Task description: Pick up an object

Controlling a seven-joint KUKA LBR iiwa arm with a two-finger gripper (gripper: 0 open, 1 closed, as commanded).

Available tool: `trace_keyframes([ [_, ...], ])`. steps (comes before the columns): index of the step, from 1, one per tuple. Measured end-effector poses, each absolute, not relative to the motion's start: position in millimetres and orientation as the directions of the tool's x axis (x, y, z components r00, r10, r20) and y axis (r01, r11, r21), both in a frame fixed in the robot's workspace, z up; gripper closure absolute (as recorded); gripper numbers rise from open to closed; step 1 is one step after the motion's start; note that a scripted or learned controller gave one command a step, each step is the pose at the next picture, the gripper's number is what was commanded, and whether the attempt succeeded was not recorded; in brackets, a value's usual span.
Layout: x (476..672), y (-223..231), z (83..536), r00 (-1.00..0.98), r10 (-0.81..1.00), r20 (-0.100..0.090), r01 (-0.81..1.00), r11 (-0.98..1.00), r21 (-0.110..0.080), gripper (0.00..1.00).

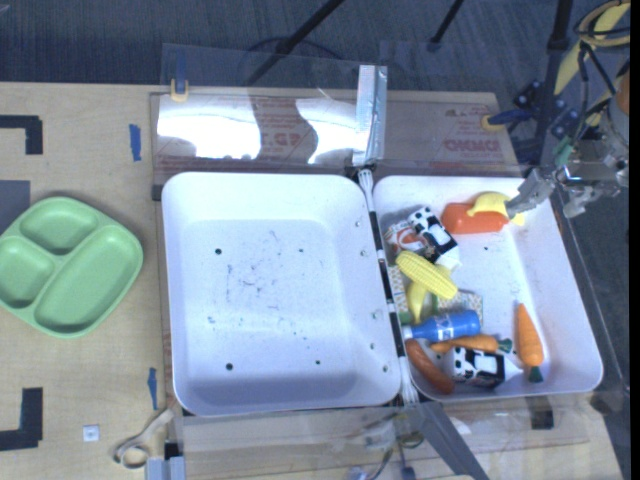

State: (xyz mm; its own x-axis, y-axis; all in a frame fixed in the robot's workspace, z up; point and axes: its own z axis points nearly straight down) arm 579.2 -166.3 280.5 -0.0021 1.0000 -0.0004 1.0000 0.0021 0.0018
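Two white bins are sitting side by side on the bench. The left bin [265, 288] is showing only its bare, scuffed floor. The right bin [570, 298] is holding a clutter of toys along its left side: a black-and-white cow [432, 233] near the top, a yellow corn cob [428, 275] below it, a blue bottle [445, 326] lying flat, a second cow [478, 365] and a red sausage [428, 368] near the front. A carrot [528, 340] is lying apart, towards the right wall. An orange and yellow toy [477, 215] is resting near the back. The gripper [527, 196] is hovering just beside this toy; whether its fingers are spread or pressed together cannot be told. A green divided plate [65, 265] is lying on the bench, well left of the bins.
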Motion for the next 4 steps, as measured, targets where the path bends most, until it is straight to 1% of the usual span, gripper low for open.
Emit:
trace_keyframes([
  [1,542.7,-185.4,196.8,-0.065,0.998,0.000,0.998,0.065,0.001,0.00],
  [2,481.6,-145.0,167.8,-0.259,0.966,0.001,0.966,0.259,0.000,0.00],
  [3,483.1,-196.8,86.7,-0.247,0.969,-0.004,0.969,0.247,0.007,0.00],
  [4,509.8,-223.1,158.6,-0.297,0.955,-0.002,0.955,0.297,0.003,0.00],
])
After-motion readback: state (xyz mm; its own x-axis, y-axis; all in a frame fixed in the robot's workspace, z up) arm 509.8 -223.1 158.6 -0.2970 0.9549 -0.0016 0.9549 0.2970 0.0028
